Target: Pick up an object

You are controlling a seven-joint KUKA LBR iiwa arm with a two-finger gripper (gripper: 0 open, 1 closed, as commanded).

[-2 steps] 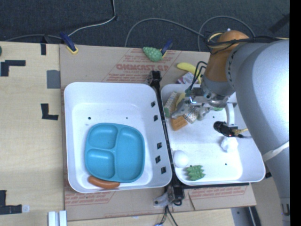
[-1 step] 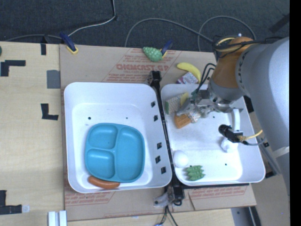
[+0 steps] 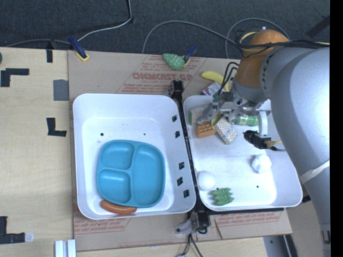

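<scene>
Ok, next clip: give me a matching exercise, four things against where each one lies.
Things:
1. blue plate
2. orange sausage
3. white ball
4. yellow banana

Places:
A. on the cardboard beyond the bins
B. right bin, near its left wall
C. middle of the left bin
D. left bin, at the near edge beside the plate

Pairs: 1-C, 2-D, 3-B, 4-A
</scene>
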